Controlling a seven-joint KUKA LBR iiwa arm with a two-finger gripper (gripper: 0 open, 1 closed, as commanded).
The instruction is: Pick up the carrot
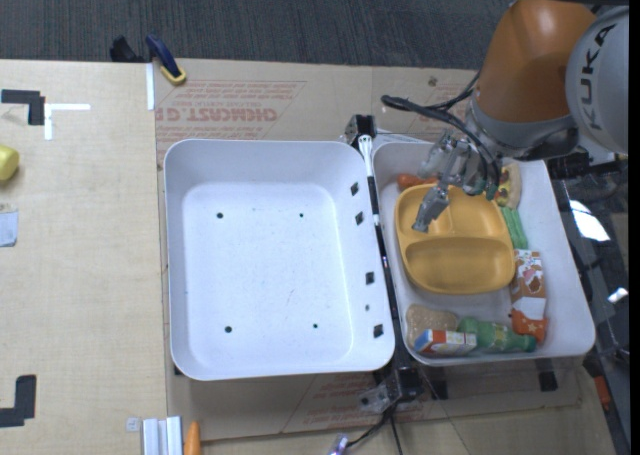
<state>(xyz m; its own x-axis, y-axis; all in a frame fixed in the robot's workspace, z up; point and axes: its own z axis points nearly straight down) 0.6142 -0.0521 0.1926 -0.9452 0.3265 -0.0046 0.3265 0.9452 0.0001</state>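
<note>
An orange-red end [406,182] pokes out at the far left corner of the right bin [562,273], just behind the rim of a yellow bowl [458,243]; it looks like the carrot, mostly hidden. A second orange piece [528,323] lies near the bin's front right, beside a printed packet. My gripper [436,201] hangs low over the bowl's far left rim, a short way right of the orange-red end. Nothing shows held in it.
The left bin [180,263] sits beside the right one, with clips along the shared wall. A green tube [500,337], a labelled packet [445,342] and a green strip [515,226] crowd around the bowl. A yellow object [6,163] lies far left on the bench.
</note>
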